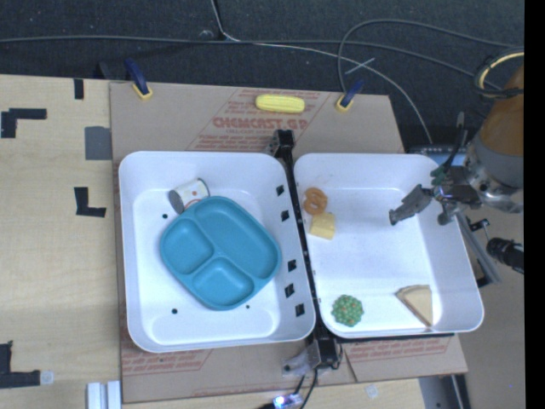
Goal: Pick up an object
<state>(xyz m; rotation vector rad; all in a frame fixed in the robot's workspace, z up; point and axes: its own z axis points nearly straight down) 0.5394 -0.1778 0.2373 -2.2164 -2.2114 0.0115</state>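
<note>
Candidate objects lie in the right bin (443,254): pretzel (315,200) and cheese cube (322,225) near the divider, broccoli (347,310) and wedge (416,303) along the front. The gripper (428,204) hangs over the bin's right side, apparently spread and holding nothing. Step in hand: approach. Next: align over one object, descend, close.

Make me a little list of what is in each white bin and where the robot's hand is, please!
left bin: blue divided plate, small cup lying on its side
right bin: pretzel, yellow cheese cube, green broccoli, tan wedge
outside bins: yellow corn on cardboard
gripper: above the right bin's right side, nothing seen between its fingers
</note>
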